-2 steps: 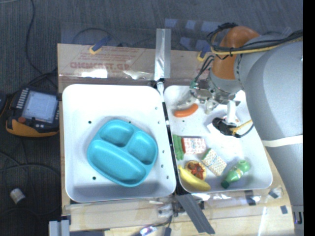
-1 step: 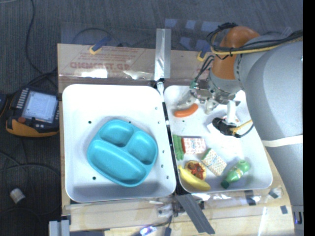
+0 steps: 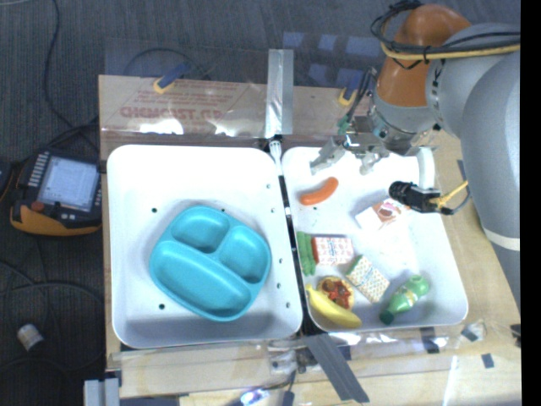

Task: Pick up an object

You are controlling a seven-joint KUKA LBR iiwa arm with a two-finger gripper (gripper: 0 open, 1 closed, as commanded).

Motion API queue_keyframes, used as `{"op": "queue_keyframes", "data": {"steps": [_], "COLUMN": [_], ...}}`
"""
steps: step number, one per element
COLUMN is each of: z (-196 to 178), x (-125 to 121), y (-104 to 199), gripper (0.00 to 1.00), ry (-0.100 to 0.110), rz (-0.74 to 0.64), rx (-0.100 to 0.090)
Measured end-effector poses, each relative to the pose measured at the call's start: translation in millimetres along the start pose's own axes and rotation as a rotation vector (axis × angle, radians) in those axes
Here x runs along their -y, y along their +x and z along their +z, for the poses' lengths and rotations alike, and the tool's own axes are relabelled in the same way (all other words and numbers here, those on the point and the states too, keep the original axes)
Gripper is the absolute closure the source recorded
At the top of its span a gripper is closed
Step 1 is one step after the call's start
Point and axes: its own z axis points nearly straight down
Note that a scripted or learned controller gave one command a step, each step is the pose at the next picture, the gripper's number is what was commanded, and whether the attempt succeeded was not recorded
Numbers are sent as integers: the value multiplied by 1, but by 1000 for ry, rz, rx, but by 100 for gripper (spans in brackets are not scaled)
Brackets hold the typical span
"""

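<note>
Hovering over the right bin (image 3: 439, 252), the gripper (image 3: 347, 152) has its jaws open, holding nothing. A sausage (image 3: 319, 191) lies just below it.

Little can be read here. The clear sheet (image 3: 190, 108) lying over the brown board behind the bins carries a line of large pale capital letters, but glare and blur leave them illegible. The small carton (image 3: 331, 249) in the right bin (image 3: 439, 260) has red and white printing too small to make out, and so does the patterned packet (image 3: 368, 278) just beside it. The handheld pendant (image 3: 59, 191) on the floor at the left shows a lit screen whose content cannot be read.
</note>
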Motion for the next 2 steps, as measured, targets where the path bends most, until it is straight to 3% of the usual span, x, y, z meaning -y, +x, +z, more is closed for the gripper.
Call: {"op": "queue_keyframes", "data": {"steps": [1,2], "z": [95,95], "x": [-14,-14], "y": [-14,-14], "gripper": [0,0], "ry": [-9,-9], "rz": [67,-63], "rx": [2,4]}}
